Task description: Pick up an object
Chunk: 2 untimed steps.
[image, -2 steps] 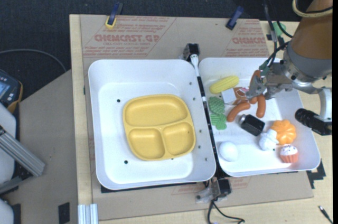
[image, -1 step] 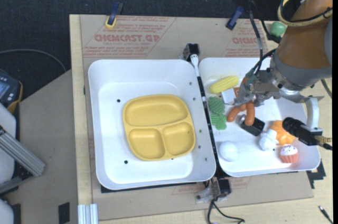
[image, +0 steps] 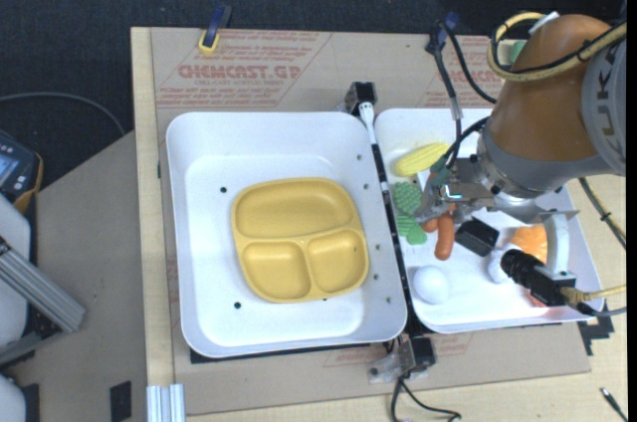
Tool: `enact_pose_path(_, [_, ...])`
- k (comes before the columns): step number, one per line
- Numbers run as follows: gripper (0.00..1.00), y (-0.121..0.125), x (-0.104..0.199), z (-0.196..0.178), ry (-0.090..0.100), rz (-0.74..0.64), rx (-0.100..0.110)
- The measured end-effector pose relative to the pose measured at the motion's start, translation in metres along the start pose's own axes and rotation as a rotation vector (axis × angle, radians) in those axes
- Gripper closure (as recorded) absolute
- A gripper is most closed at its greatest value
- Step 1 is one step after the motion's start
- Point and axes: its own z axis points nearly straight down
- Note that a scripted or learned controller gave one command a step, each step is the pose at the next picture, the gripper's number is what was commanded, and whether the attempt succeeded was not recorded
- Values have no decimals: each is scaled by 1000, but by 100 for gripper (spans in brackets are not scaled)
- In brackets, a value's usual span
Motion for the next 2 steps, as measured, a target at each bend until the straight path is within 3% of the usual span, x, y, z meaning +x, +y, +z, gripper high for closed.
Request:
enact_pose_path(1, [100,-19,48,-7,1,-2,-1])
enact_pose_path(2, [100,-19,68,-8,-2,1,-5])
